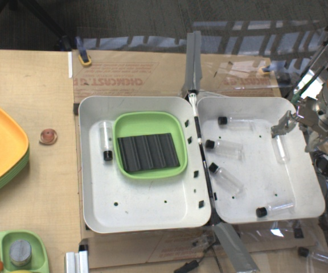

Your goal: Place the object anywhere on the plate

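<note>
Arm's jaws [282, 127], their state impossible to tell, hover beside a clear vial [279, 149] in the right bin [300, 203], apparently lining up a pick; the green plate [150, 123] waits in the left bin [147, 209].

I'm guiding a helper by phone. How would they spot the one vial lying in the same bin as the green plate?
Find the left white bin, the one holding the green plate. Between the plate's left edge and the bin wall lies a clear vial, black cap toward the camera. The other vials lie in the right bin.

Matt green plate [150, 124], seemingly plastic
</note>
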